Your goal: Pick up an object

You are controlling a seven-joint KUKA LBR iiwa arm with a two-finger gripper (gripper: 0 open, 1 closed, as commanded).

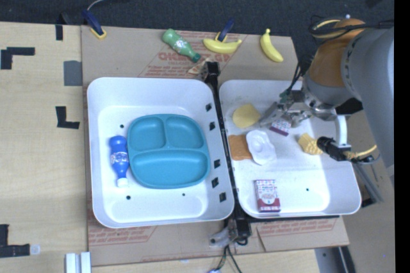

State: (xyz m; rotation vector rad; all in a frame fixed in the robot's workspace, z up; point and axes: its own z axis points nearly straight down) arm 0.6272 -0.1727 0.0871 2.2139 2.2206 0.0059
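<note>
Purple packet (280, 129) under tool (277, 113) in right bin (346, 198); tool spread wide, pinching nothing.

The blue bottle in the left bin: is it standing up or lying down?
Lying down. The blue bottle shows its full length flat on the left bin floor, beside the blue divided plate.

The thick grey, smooth-shelled robot arm (378, 79) carries a broad orange band (328, 63) above its wrist. Yellow and black cables (327, 25) loop at its twelve o'clock side, and a metal, dark-detailed two-finger gripper (277, 115) ends it.
</note>
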